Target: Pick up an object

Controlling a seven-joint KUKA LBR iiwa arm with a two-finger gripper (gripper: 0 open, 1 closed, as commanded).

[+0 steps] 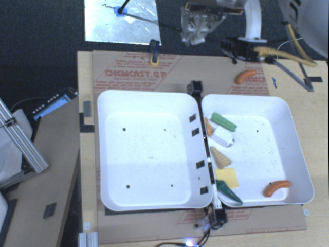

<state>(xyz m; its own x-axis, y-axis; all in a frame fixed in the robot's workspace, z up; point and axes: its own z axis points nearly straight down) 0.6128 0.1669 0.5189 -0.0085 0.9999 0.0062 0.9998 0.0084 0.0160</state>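
My gripper (pixel 198 29) hangs high over the bench's back edge, beyond the right bin (pixel 288 138) and apart from everything in it. Along that bin's left side lie a green block (pixel 223 121), a white block (pixel 222 137), a small orange piece (pixel 208 126), a tan wedge (pixel 221 157), a yellow square (pixel 227 177) and a dark green item (pixel 229 192). An orange sausage (pixel 277 188) rests near the bin's front right corner. Nothing shows in the gripper.
A second orange sausage (pixel 245 76) lies on the cardboard behind the right bin. The left bin (pixel 149 148) sits beside it, with black clips (pixel 195 118) along the shared rim. A blue-yellow clamp (pixel 154 53) and a foil sheet (pixel 123 14) are at the back.
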